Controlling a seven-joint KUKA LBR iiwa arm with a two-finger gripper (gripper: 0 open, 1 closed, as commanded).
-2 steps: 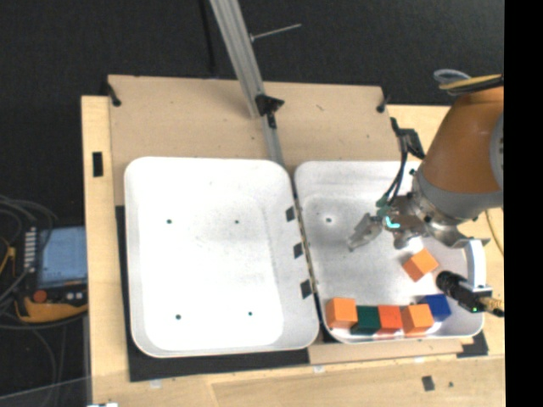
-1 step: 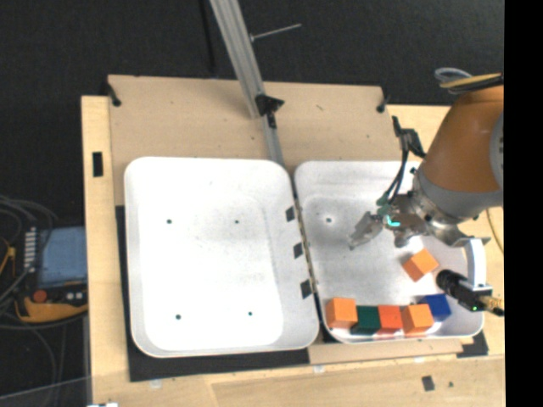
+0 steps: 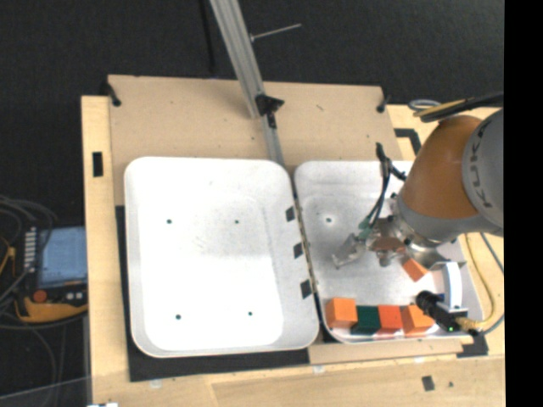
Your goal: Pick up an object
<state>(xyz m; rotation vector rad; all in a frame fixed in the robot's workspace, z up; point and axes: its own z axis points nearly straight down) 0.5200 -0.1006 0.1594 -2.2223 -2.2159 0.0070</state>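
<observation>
Gripper (image 3: 366, 250): over right bin (image 3: 327, 189), finger state impossible to tell. Blocks (image 3: 377, 318) (orange, green) along near wall; best approached from above, squarely centred.

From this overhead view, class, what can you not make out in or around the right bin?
- Gripper fingers: blurred and small, so their state and contents are unclear.
- Right bin, right side: covered by the arm.
- Row of blocks: right end hidden behind a black part.
</observation>
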